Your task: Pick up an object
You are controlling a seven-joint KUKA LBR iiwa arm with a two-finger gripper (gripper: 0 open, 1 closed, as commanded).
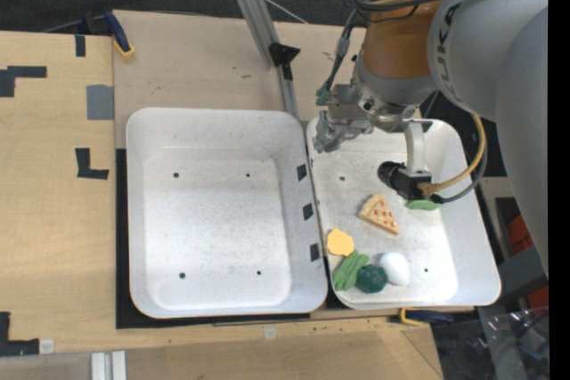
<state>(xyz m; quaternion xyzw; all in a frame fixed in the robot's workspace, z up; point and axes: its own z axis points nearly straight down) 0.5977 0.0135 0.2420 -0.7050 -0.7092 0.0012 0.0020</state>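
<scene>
My gripper [328, 136] hangs over the far left corner of the right bin [463, 280], above the bin floor. Nothing shows between its fingers. Several small objects lie toward the bin's near side: an orange waffle-patterned wedge [380, 215], a yellow piece [339, 242], a light green piece [348, 270], a dark green round piece [371, 279] and a white egg-shaped object [394, 267]. A small green item [423, 205] lies beside the black cable fitting at the right. All of them sit well in front of the gripper.
The left bin [214, 209] lies next to the right one, sharing a raised rim with black clips [307, 209]. A slanted metal pole [254, 4] rises behind the bins. The arm's big grey and orange body [419, 22] covers the right bin's far side.
</scene>
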